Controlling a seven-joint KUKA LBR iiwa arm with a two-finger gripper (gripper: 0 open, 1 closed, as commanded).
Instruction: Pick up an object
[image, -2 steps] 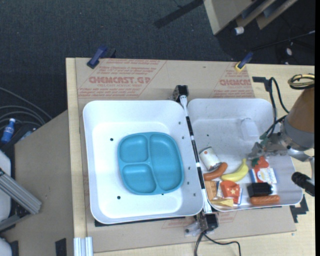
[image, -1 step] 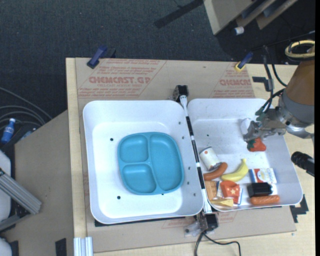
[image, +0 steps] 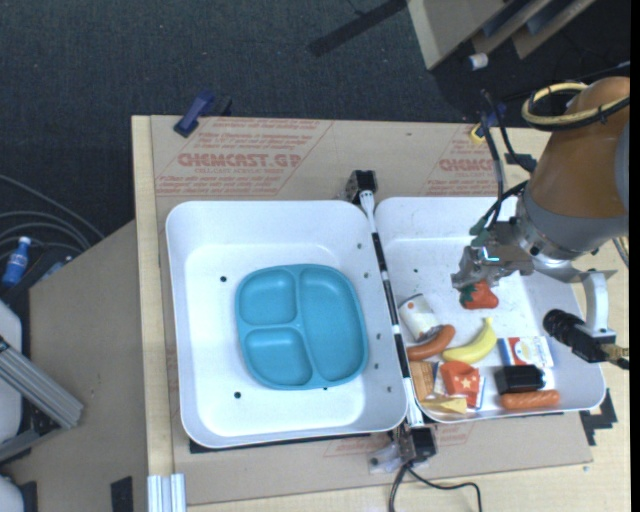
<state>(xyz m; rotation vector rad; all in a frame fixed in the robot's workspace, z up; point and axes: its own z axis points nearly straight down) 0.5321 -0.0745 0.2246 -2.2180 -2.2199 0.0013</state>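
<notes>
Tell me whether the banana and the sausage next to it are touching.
Touching. In the camera view, the banana overlaps the right end of the sausage in the right bin, with no gap visible between them.

Left bin (image: 190, 300) white, right bin (image: 420, 225) white. Tray (image: 300, 325) light blue. Banana (image: 473, 345) yellow. Sausage (image: 430, 343) red-brown; second sausage (image: 530, 401) orange-red. Red item (image: 482, 295) under grey gripper (image: 482, 268). Black block (image: 520, 379). Bench (image: 150, 250) tan with red print. Arm (image: 585, 170) grey, orange band.
</notes>
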